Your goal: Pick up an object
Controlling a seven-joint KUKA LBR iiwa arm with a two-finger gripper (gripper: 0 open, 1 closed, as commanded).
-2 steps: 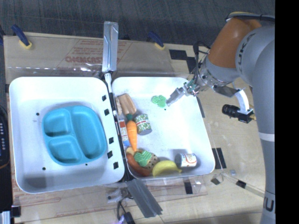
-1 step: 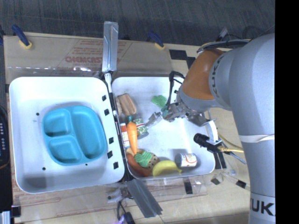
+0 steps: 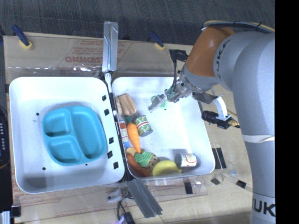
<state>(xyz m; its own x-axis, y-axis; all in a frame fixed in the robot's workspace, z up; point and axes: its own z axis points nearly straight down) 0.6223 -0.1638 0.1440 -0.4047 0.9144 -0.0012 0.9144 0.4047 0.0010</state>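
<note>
The gripper [image 3: 159,101] hangs over the upper part of the right bin [image 3: 198,134], its grey tip slanting down-left; whether the jaws are apart or together cannot be told from this blurred view. Below and left of it stands a small green-labelled can [image 3: 143,125], tilted, touching the carrot [image 3: 133,135], whose long axis runs nearly up-down with its tip pointing up. A bread roll [image 3: 126,104] lies above them by the left wall. A banana [image 3: 165,167], a tin lying on its side [image 3: 187,160] and what may be a pineapple-like toy [image 3: 145,159] crowd the bottom edge. The bin's centre and right side lie bare. The left bin [image 3: 23,125] holds a blue divided plate [image 3: 74,134].
</note>
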